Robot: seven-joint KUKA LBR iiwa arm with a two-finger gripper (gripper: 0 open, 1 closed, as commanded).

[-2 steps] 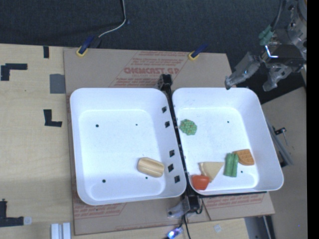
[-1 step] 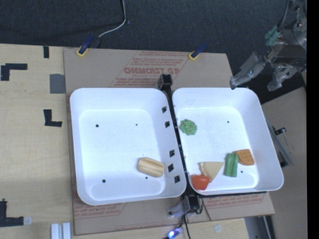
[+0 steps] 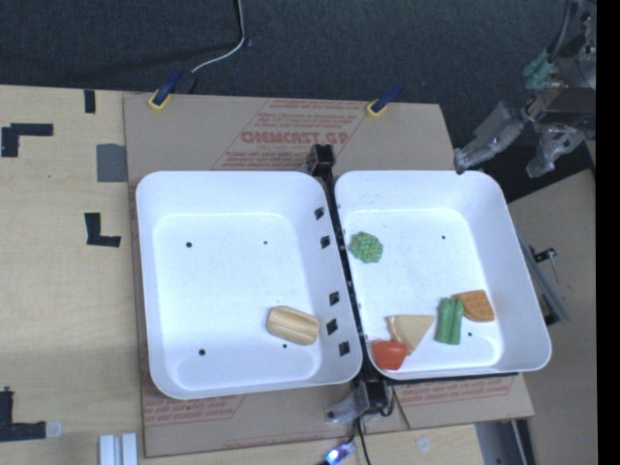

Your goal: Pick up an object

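Camera view from above, at a slant. End effector (image 3: pixel 504 143) at upper right, outside the bins, just past the far right corner of the right bin (image 3: pixel 504 260) — grey metal parts jumbled together, opening impossible to tell, nothing visibly held. Below and to its left, two shallow white bins side by side on a cardboard sheet (image 3: pixel 291 134) on the counter (image 3: pixel 58 289), clipped together along the shared middle edge.

Inside the right bin: a small green broccoli floret (image 3: pixel 365 248) near the middle divider, well apart from the rest. Along the near edge, a cluster — an orange slice-shaped piece (image 3: pixel 477 305) touching a green stalk-like piece (image 3: pixel 449 321), then a pale yellow wedge (image 3: pixel 411 328), and a red piece (image 3: pixel 389 355) at the wedge's near corner.

Inside the left bin (image 3: pixel 174 260): a single tan bread roll (image 3: pixel 293 325) toward the near right corner.

Beyond the bins, a white cable (image 3: pixel 232 27) across dark cloth at the far side.
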